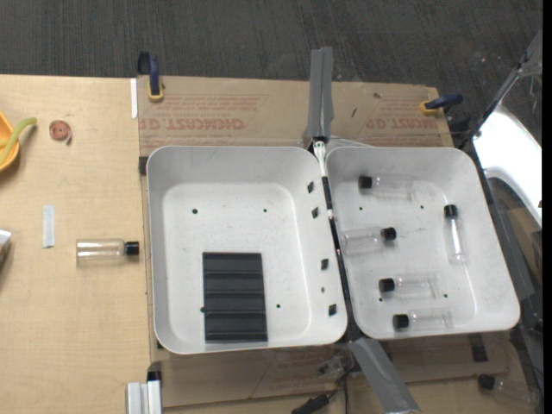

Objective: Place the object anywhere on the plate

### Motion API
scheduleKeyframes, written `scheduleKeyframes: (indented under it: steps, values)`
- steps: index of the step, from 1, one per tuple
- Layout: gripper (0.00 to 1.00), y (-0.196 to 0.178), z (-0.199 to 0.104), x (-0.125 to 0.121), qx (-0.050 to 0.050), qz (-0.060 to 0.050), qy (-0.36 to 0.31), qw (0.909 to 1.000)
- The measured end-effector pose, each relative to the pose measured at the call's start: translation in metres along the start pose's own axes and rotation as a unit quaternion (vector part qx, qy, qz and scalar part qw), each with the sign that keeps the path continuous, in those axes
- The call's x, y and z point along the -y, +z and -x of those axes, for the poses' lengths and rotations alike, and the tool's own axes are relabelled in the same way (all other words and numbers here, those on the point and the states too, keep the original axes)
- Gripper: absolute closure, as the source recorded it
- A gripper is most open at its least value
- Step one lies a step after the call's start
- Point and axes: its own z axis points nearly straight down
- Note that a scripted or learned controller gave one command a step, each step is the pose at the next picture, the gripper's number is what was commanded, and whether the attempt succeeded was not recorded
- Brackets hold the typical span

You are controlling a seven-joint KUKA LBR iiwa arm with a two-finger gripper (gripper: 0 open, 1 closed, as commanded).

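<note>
Camera view, from my remote seat: two white bins lie side by side on a sheet of brown cardboard (pixel 259 110) on the wooden bench (pixel 69 335). The left bin (pixel 164 188) holds the black ribbed plate (pixel 233 297), which lies flat near the bin's front wall, left of the middle. I see nothing lying on the plate. The right bin (pixel 483 188) holds five clear vials with black caps, all on their sides and all apart from one another. The rear vial (pixel 392 186) is near the back, its cap pointing left. The middle vial (pixel 366 238) is near the bin's left wall, its cap pointing right. The right-hand vial (pixel 454 235) lies lengthwise front to back, its cap toward the rear. The lower vial (pixel 412 288) and the front vial (pixel 424 321) lie nearly parallel near the front wall, both with caps pointing left. A sixth loose vial (pixel 102 249) rests on the bare bench just left of the left bin, its cap toward that bin. Farther left I see a small reddish disc (pixel 59 130) and a yellow object (pixel 10 141) cut off by the frame edge. A blue clamp (pixel 151 69) sits at the cardboard's rear left corner. How the jaws stand I cannot tell from this frame.
</note>
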Motion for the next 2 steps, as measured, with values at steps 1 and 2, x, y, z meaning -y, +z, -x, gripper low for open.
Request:
scheduleKeyframes:
  steps: [1, 2]
  values:
    - [0.0, 0.0, -0.064, 0.026, 0.0, 0.0, 0.138, 0.9905]
    - [0.0, 0.001, -0.005, 0.003, 0.0, -0.001, 0.231, 0.9729]
